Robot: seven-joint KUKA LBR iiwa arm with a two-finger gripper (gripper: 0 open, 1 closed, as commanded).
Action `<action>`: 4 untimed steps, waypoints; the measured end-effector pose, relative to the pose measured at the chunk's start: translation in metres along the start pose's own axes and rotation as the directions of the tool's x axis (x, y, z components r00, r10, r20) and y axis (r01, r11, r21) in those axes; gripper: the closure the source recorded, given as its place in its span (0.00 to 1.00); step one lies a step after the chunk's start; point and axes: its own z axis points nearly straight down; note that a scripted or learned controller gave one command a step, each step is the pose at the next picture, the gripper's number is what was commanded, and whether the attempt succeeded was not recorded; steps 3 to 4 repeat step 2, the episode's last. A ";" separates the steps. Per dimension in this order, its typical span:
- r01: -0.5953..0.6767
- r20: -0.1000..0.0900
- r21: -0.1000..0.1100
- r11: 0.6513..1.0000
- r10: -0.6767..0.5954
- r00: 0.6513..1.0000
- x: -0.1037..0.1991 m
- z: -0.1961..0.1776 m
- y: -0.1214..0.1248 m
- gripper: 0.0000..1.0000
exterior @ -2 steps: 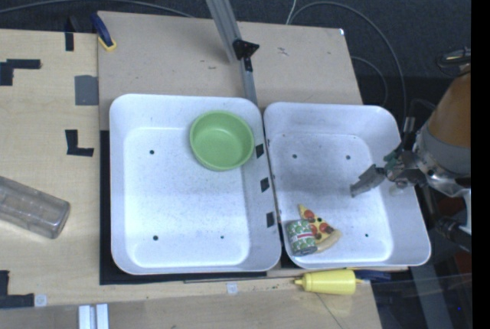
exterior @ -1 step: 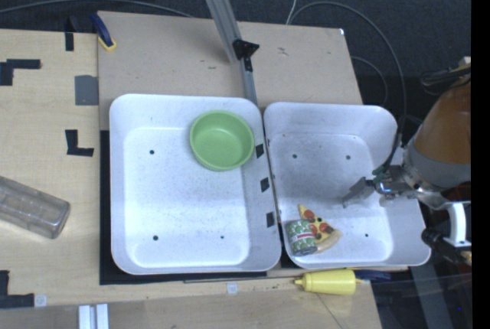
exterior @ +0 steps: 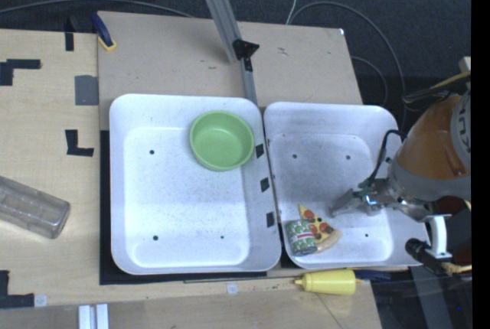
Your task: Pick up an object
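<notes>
The arm (exterior: pixel 440 155) is running off the right edge; the gripper (exterior: pixel 346 203) fingers are appearing too small and blurred to resolve.

A green bowl (exterior: pixel 222 140) sits at the left bin's (exterior: pixel 130 190) far right corner. In the right bin (exterior: pixel 321 128), the gripper (exterior: pixel 344 205) hovers near a pizza slice toy (exterior: pixel 310 229). A yellow bottle (exterior: pixel 329 282) lies on the desk's (exterior: pixel 168 52) near edge.
</notes>
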 end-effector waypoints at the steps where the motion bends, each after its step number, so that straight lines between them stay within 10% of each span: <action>1: 0.001 -0.002 0.000 1.000 -0.001 1.000 0.001 -0.012 0.000 1.00; 4: 0.000 0.000 -0.005 1.000 0.000 1.000 0.002 -0.053 0.001 1.00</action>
